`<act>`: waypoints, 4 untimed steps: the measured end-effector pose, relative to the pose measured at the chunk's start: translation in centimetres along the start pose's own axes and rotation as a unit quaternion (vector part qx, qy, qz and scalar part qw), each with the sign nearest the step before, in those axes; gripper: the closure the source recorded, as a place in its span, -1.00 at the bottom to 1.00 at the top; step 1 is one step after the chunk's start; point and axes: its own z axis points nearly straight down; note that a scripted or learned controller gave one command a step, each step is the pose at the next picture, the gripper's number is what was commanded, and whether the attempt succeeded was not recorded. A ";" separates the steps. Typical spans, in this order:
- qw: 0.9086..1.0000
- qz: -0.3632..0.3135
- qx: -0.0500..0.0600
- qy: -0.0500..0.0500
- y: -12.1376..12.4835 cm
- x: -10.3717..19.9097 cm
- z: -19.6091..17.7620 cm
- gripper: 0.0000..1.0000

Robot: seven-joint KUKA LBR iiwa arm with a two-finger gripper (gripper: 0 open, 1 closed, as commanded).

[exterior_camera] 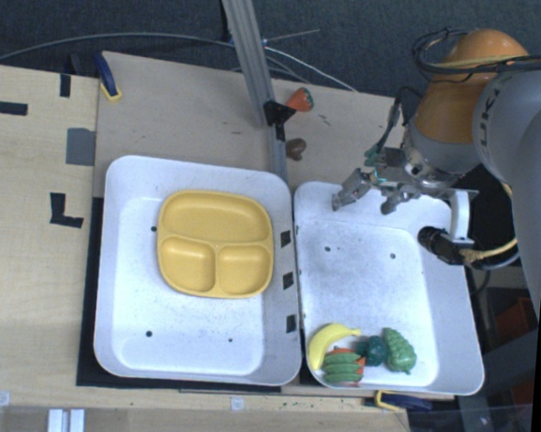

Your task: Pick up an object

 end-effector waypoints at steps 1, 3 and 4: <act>1.000 0.000 0.000 0.000 0.0 0.0 0.0 -1.00; 1.000 0.000 0.003 -0.001 -0.5 -0.3 11.8 -1.00; 1.000 0.000 0.001 -0.001 -0.3 -0.3 10.5 1.00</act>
